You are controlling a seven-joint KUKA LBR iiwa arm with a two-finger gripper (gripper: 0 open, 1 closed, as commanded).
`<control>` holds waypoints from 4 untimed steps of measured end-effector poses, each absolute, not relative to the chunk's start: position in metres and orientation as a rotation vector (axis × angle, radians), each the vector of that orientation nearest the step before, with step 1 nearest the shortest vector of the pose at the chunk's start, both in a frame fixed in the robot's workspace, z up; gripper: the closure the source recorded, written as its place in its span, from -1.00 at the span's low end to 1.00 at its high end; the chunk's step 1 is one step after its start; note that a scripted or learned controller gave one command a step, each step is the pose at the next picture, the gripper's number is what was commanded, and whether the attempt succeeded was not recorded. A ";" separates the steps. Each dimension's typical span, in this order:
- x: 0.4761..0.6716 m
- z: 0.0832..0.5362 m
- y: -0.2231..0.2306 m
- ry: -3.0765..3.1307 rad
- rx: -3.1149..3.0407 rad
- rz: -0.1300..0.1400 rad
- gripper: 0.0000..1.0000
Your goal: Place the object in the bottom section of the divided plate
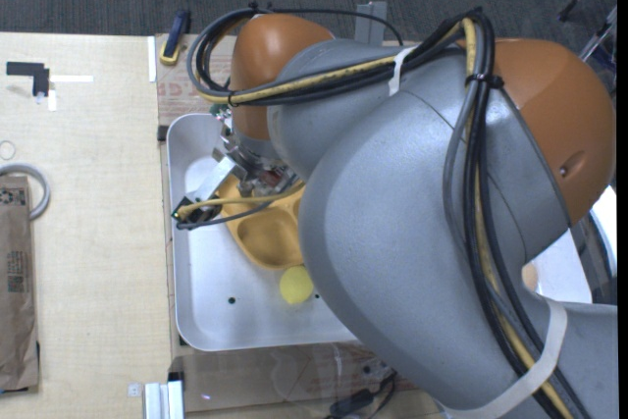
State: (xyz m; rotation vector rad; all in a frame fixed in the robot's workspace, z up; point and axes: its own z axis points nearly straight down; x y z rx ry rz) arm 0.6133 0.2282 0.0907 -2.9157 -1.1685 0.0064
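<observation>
gripper (253, 174) sits low over the yellow divided plate (267, 235) in the white bin (201, 309); i can't tell what state it's in or whether it carries anything. a yellow ball (295, 286) rests at the plate's bottom edge, looks like placement is near done. arm (422, 211) covers the bin's right side; free room only toward the left wall.

Showing: one shallow white plastic bin (196, 309), one tan divided plate (265, 235), one small yellow ball (295, 286), one brown paper bag (18, 280).
</observation>
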 end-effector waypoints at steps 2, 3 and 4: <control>0.650 0.289 0.210 -0.542 -3.097 0.006 1.00; 0.650 0.364 0.228 -0.465 -3.110 0.006 1.00; 0.652 0.371 0.225 -0.458 -3.114 0.012 1.00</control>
